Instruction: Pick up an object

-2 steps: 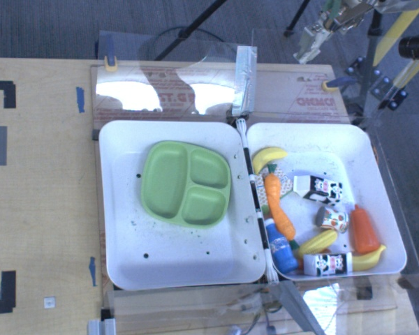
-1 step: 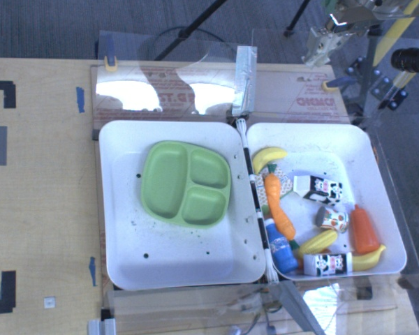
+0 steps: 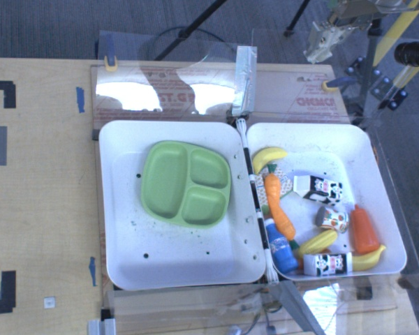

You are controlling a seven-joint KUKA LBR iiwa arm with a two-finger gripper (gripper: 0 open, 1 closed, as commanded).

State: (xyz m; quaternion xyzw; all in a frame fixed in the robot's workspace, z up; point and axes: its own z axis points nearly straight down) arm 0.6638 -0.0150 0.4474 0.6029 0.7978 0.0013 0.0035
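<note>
In the camera view, the task is judged to be at its very start; nothing has been lifted, and every candidate object lies at rest in the right bin [image 3: 377, 166]. A green divided plate [image 3: 186, 184] sits alone in the left bin [image 3: 119, 243], towards its far side. In the right bin a banana [image 3: 267, 158] is seen at the far left corner, with an orange carrot [image 3: 278, 204] just beside it along the left wall and a blue bottle [image 3: 281, 248] nearer still; two black-and-white cartons are found, one [image 3: 322, 187] near the middle and one [image 3: 327, 263] at the near wall; a small round can [image 3: 332, 220] lies between them, a yellow piece [image 3: 318, 241] touches the can's near side, and an orange-red vegetable [image 3: 364, 230] stands against the right side with another yellow piece [image 3: 369, 257] under it.

The gripper [image 3: 326, 39] is held high at the far right, above the floor beyond the tabletop [image 3: 35, 187], well apart from both bins; its pale body hangs down under the wrist, but whether it is spread or closed cannot be told at this blur and angle, and nothing is seen in it; the descent, the grasp and the lift are all judged still to be done.
</note>
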